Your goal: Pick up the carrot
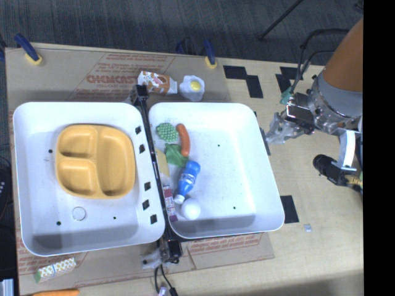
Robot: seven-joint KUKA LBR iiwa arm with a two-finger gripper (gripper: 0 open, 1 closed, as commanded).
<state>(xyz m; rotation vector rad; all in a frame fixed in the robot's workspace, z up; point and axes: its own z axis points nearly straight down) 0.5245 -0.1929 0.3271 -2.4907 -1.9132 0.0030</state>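
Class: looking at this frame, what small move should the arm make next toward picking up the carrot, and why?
Probably swing left over the right bin: the gripper sits outside its right rim, while the carrot lies near the bin's left wall beside the blue bottle.

Red, barely legible print on cardboard sheet (123, 73)

The carrot (183, 139) is lying against the right bin's (247, 165) left wall, and things are crowding it: a green round piece (165, 131) just left, a green leaf (174, 155) and a blue bottle (187, 178) just below. Its right side is facing open bin floor, which is staying bare across to the far wall. A yellow tray (95, 160) is taking up most of the left bin (37, 184).
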